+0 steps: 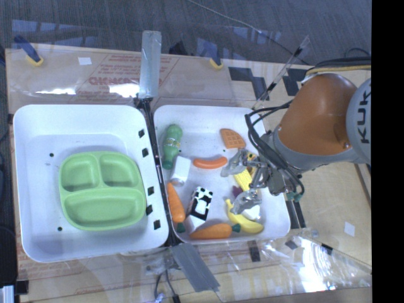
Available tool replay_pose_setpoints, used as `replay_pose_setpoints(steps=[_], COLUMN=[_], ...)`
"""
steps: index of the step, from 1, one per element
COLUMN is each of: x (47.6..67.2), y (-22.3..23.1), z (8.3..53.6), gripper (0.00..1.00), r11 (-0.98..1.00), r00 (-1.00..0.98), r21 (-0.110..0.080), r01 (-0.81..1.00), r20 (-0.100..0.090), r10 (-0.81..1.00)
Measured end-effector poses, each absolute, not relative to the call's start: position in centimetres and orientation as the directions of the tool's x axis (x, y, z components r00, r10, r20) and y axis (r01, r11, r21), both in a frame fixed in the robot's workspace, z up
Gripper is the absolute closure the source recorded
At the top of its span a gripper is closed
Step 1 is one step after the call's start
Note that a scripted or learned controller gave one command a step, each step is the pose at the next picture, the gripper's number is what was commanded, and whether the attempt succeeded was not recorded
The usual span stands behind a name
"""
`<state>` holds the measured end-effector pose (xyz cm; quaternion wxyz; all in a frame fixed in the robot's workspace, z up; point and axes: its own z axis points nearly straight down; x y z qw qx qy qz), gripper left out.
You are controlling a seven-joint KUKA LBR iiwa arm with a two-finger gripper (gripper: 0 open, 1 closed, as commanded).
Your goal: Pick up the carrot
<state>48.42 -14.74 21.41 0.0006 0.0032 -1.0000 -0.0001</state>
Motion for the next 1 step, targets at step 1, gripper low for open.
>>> replay_pose_setpoints(steps=[1], x=[48.96], y=[-11.68], z=[13.58], gripper=[0.0], r11=[0.997], r00=[-0.997], r21=[0.002], r01=[0.075], r20=[0.007], r10=[0.075])
